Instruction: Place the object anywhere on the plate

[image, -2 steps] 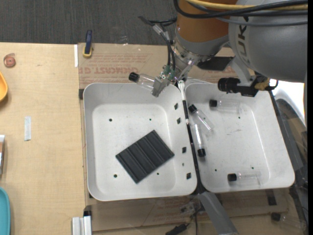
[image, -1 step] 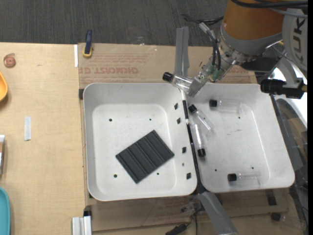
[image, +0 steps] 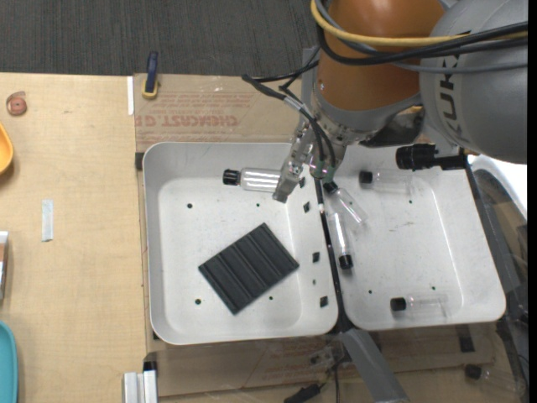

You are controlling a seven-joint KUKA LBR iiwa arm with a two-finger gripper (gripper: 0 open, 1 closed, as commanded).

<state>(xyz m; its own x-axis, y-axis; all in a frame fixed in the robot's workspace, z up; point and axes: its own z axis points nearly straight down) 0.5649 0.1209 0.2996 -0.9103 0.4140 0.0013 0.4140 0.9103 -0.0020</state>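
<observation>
The plate (image: 248, 267) is a dark ribbed square lying flat in the left bin (image: 168, 250), turned at an angle. A clear tube with a black cap (image: 250, 178) lies on that bin's floor near its back wall. My gripper (image: 304, 187) hangs over the divider between the bins, just right of this tube and up and to the right of the plate. Its fingers (image: 288, 179) stand apart, so it is open, and I see nothing between them. The left fingertip is close to the tube's clear end; I cannot tell whether they touch.
The right bin (image: 470, 250) holds several capped clear tubes: a long one (image: 339, 238) along the divider, a short one (image: 349, 211) beside the gripper, one (image: 417, 306) near the front, one (image: 367, 176) at the back. The arm's cables hang over the bins' back edge.
</observation>
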